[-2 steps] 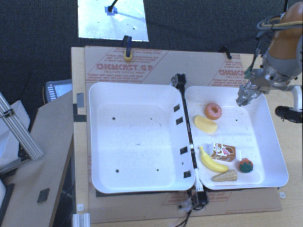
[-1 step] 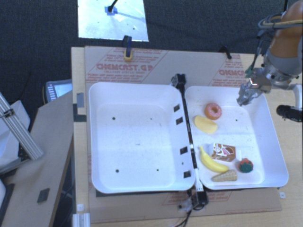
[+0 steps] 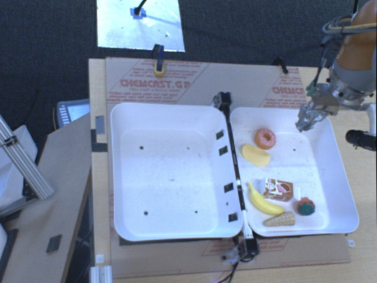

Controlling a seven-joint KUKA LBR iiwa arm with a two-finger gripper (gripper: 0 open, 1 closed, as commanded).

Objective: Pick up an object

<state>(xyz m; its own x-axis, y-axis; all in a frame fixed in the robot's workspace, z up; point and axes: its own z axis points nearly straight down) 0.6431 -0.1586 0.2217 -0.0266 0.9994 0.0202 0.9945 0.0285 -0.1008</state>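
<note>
My claw (image 3: 306, 122) hangs over the right bin's (image 3: 339, 175) far rim; can't tell how it's set. Nearest obj is an orange-pink donut (image 3: 265, 138) at the bin's far-left part, w/ a yellow lemon-ish piece (image 3: 255, 154) just beside it. Banana (image 3: 263, 200) lies toward the near-left corner.

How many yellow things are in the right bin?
2. A pale yellow piece lies just below the donut; a banana lies nearer the front, by the divider. None seem hidden.
</note>
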